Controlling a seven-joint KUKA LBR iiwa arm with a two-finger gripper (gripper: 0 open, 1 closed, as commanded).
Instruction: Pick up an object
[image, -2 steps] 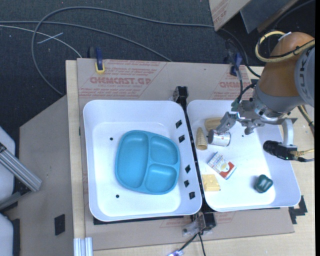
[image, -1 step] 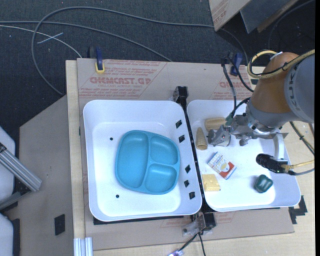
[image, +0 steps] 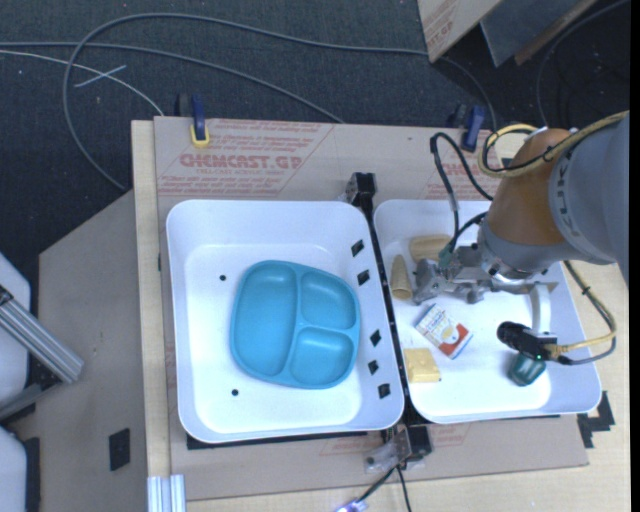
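The arm (image: 560, 200) overhangs the right bin (image: 480, 405), crowding access there. The left bin (image: 190, 300) lies open from above; a blue plate (image: 295, 325) covers its centre.

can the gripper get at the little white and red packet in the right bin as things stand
Probably yes. The gripper hangs just above the white and red packet, which lies flat with bare bin floor around it; the yellow block sits apart.

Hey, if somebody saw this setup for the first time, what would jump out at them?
Probably the blue divided plate, lying alone in the left bin. Next, the grey and orange arm reaching into the right bin, its gripper low among small items such as a red-and-white packet and a yellow block.
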